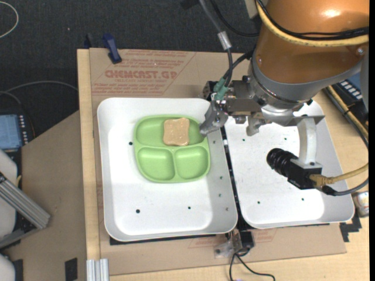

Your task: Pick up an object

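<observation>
The pick-up looks not done yet. In the left bin (117, 204), smooth white plastic, sits a shiny green plate (173, 157) with three rounded sections. A tan square, maybe a slice of bread (176, 132), lies flat in the top section. The metal gripper (210, 124) hangs by the plate's right edge, holding nothing I can see; open or closed, I cannot tell. Lifting is left.

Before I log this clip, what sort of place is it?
Probably a robotics lab test bench: two shallow white plastic bins side by side on a brown board, a grey and orange robot arm above, loose black cables on dark carpet.
</observation>
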You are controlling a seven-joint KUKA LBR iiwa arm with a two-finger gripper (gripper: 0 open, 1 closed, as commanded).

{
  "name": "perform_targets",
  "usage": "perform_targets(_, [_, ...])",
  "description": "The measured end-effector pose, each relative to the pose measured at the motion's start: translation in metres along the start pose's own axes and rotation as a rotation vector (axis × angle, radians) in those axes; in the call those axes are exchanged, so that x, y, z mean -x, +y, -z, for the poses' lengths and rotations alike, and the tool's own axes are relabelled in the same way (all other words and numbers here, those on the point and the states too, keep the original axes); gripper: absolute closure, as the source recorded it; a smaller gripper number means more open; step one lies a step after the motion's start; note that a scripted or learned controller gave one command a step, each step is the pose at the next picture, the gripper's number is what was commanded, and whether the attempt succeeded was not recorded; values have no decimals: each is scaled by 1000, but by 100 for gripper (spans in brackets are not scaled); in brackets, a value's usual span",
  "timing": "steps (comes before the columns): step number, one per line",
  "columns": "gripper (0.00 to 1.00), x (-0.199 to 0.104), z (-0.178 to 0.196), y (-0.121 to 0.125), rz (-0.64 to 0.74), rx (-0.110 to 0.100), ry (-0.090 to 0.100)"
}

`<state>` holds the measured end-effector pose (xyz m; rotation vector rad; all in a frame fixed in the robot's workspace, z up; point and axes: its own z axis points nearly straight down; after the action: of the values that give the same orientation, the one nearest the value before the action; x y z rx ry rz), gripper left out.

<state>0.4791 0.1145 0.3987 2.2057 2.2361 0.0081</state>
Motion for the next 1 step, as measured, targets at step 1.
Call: perform_targets(1, [0,-59,38,1,-5,1,0])
